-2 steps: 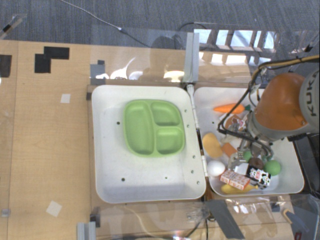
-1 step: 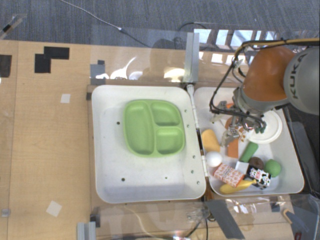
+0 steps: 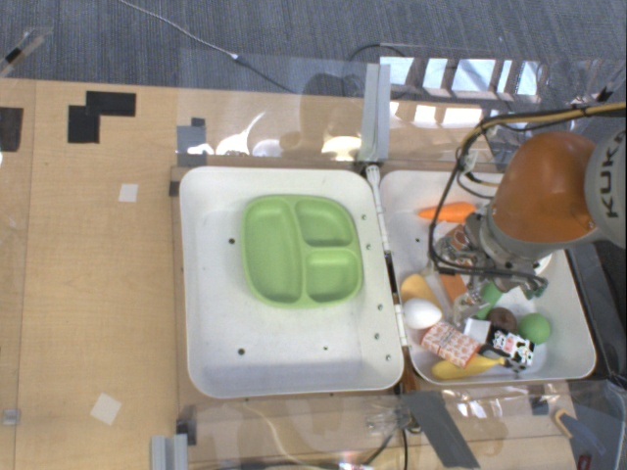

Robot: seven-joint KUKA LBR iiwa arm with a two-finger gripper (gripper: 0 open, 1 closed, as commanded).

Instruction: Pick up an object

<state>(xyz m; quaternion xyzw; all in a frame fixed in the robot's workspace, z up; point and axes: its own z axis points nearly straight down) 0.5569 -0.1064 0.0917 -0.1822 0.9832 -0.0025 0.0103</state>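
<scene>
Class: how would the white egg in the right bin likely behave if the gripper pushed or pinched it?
The egg looks smooth and rounded, so it would probably roll or slip from a pinch. Toys crowd it in the right bin, so a push may only nudge it against them.

A white egg [image 3: 422,314], a yellow banana [image 3: 462,367] and a green ball [image 3: 535,327] are seen in the right bin [image 3: 586,360].

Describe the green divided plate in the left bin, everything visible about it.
The green plate is a light green, rounded-rectangle tray that looks like moulded plastic. It has three compartments: one long one on its left side and two smaller ones stacked on its right. All three look bare. It lies flat and right side up, slightly rotated, on the floor of the left white bin, nearer the far wall, with nothing else touching it.
</scene>
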